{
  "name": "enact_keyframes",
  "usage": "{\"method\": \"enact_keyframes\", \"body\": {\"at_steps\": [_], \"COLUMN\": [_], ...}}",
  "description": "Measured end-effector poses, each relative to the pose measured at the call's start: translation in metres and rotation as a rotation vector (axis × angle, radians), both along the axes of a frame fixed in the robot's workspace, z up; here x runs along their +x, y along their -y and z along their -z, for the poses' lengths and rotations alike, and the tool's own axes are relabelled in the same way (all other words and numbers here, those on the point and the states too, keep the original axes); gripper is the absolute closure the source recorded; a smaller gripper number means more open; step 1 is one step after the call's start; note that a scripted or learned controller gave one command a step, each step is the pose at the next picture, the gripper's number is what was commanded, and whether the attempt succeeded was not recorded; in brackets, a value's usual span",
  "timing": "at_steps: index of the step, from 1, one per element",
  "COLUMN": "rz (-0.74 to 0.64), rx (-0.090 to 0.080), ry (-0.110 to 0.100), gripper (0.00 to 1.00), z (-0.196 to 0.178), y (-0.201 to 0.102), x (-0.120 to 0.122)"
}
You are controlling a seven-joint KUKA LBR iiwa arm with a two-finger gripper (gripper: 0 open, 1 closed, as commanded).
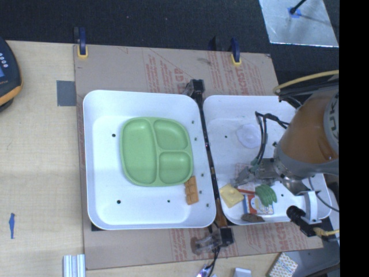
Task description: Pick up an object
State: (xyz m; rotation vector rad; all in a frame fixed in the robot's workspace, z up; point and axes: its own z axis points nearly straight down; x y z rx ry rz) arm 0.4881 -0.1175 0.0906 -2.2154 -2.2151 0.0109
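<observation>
Low in the right bin (230, 114), the gripper (253, 175) hangs over a clutter of objects: a green item (266, 194) just below-right, a yellow block (231, 196) below-left. Whether it is open or closed cannot be told. Well left, a green divided plate (155, 150) fills the left bin (101, 154).

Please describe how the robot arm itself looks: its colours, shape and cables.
The arm is bulky and rounded, with a wide orange band above a grey wrist. Thin black cables loop beside it. The gripper below is dark metal, and a white fitting sits near the wrist.
</observation>
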Motion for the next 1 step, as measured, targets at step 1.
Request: {"method": "enact_keyframes", "body": {"at_steps": [1], "rz": [0.0], "rx": [-0.012], "ry": [0.029], "gripper": [0.0], "z": [-0.1783], "y": [0.0948], "x": [0.0744]}}
